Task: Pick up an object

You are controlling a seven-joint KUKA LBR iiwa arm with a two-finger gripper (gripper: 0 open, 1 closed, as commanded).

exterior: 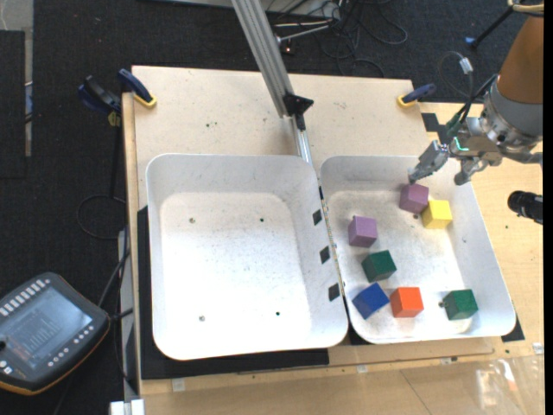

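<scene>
My gripper [445,169] hangs over the back right corner of the right bin [484,258], fingers spread apart with nothing between them. Just below its left finger [423,166] sits a purple cube [414,198], touching a yellow cube [437,213]. A second purple cube [363,230] lies nearer the bin's middle, with a dark green cube [378,265] below it. Along the front of the bin stand a blue cube [371,300], an orange cube [406,302] and a green cube [460,304].
The left bin [173,232] lies beside the right one. A slanted metal pole [263,41] crosses above the bench's back edge. Blue and yellow clamps [134,89] grip the back corners. A teach pendant [43,327] rests at the lower left.
</scene>
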